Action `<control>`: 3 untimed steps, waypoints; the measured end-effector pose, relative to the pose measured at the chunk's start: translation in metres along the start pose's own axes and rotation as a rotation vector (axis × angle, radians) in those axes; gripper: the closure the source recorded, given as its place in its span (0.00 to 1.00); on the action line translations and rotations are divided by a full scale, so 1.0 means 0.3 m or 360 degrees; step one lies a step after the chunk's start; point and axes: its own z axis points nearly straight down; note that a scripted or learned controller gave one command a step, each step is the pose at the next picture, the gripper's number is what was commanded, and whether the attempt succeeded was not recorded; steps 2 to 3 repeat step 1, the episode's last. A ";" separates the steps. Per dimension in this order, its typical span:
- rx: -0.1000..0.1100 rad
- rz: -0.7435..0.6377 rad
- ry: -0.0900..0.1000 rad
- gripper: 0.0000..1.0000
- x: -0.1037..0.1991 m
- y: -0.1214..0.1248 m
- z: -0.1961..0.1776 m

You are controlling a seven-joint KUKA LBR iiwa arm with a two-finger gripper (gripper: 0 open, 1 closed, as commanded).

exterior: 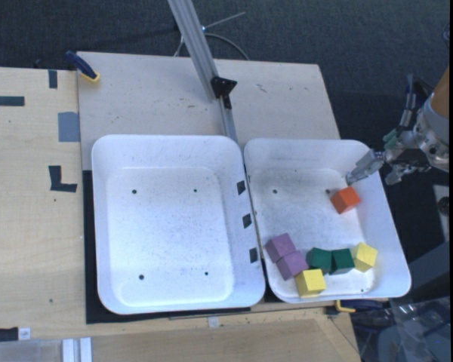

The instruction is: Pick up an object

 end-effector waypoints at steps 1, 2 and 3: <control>0.0016 0.0002 0.0005 0.00 0.062 -0.171 0.308; 0.0016 0.0002 0.0005 0.00 0.062 -0.171 0.308; 0.0016 0.0002 0.0005 0.00 0.062 -0.171 0.308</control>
